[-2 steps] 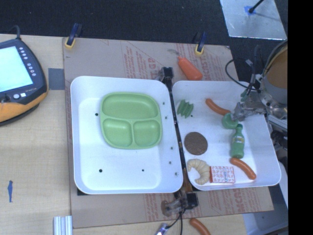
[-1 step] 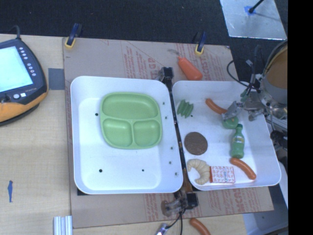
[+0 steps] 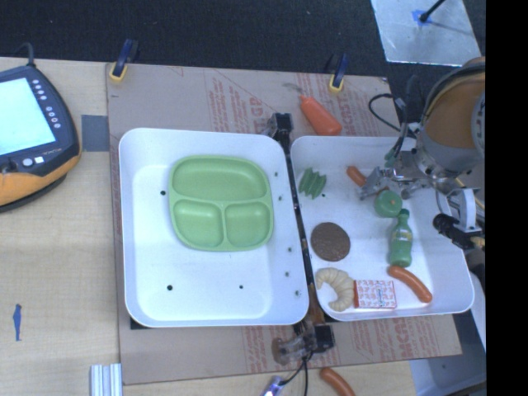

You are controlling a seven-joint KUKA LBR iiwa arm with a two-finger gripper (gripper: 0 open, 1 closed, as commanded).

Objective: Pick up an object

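The right bin is crowded: green bottle, sausage, cookie and croissant leave narrow gaps. The left bin stays open around the green tray.

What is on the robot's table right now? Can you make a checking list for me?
Surface: wooden bench under a brown cardboard sheet, bearing a left white bin and a right white bin.
Job's things: right bin holds a green plastic bottle, brown round cookie, pale croissant, orange sausage.
Clutter: green divided plate in left bin.
Grippers: gripper low over right bin, fingers unclear.
Cables: black cable.
Surroundings: orange-edged tablet.
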